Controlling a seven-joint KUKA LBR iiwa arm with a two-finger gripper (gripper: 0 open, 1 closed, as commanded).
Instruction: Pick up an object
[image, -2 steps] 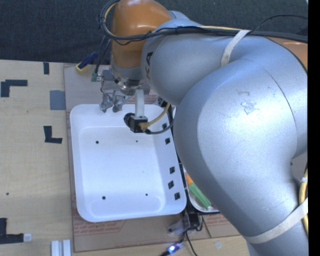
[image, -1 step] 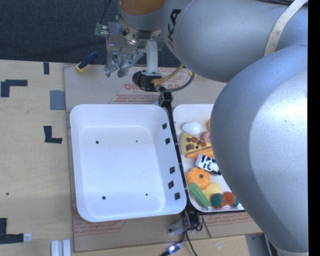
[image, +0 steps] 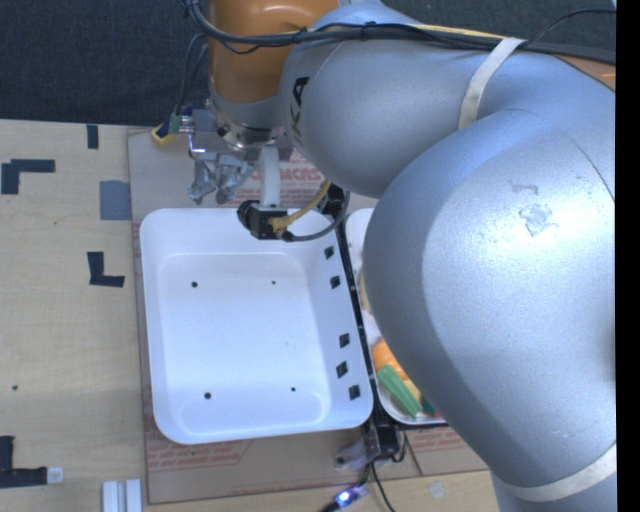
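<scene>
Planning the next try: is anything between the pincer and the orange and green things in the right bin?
Only the bins' adjoining walls lie between the pincer and the orange and green things; the arm hides much of that bin.

Grey arm (image: 500, 250) in from right, orange band (image: 250, 45) up top, claw (image: 218, 185) pointing down.
</scene>
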